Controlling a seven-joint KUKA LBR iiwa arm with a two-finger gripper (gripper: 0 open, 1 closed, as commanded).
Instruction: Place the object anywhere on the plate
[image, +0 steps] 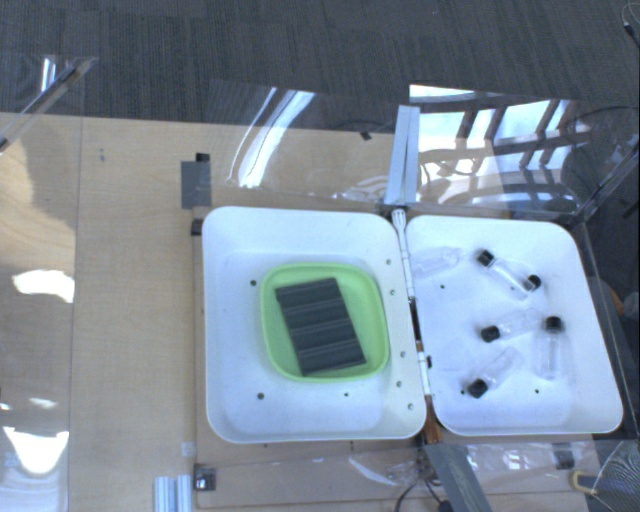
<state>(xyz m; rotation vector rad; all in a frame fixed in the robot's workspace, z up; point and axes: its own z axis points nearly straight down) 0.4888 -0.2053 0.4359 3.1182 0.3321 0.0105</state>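
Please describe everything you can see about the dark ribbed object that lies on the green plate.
The dark ribbed block is a flat, dark grey rectangle with about four raised bands across its top. It looks matte, perhaps rubber or foam. It lies flat and slightly rotated, its long side running from upper left to lower right. It rests wholly on the green plate, near the middle, and touches nothing else. The plate sits in the left white bin.

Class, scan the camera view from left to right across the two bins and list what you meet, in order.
Left bin → green plate → dark ribbed block on the plate → divider between the bins → right bin, holding several clear vials with black caps.
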